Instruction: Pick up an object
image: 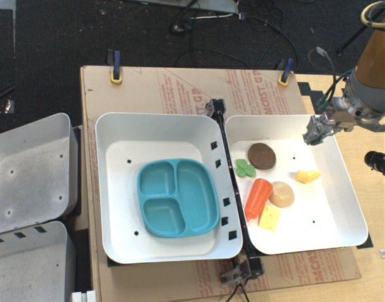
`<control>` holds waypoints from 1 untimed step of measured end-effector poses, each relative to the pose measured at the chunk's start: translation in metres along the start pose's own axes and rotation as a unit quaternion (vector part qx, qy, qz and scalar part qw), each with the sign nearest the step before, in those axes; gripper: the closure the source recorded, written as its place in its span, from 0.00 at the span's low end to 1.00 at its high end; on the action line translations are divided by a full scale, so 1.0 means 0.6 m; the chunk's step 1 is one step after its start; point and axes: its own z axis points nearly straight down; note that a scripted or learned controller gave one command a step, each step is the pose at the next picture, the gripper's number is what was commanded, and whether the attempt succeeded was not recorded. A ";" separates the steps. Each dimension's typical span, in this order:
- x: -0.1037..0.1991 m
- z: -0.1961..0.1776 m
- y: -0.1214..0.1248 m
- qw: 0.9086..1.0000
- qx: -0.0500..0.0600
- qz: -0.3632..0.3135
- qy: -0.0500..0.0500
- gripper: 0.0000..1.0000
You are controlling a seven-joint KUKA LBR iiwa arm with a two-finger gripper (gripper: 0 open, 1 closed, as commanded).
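Right bin (pixel 343 225) holds brown disc (pixel 262 156), green piece (pixel 245 168), orange carrot (pixel 258 196), tan round (pixel 282 194), yellow cheese wedge (pixel 269 218), yellow piece (pixel 307 177); all clustered left-centre, carrot touching tan round and cheese. Left bin (pixel 117 168) holds teal divided tray (pixel 177 197). Gripper (pixel 316 133) over right bin's far right corner, apart from the items, nothing seen in it; open or closed: cannot tell. Cardboard (pixel 180 87) print red, unreadable

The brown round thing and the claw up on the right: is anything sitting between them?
No. In the camera view, only bare white bin floor lies between the brown disc and the gripper.
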 end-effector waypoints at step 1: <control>0.104 0.007 -0.016 1.000 0.000 0.000 0.000 1.00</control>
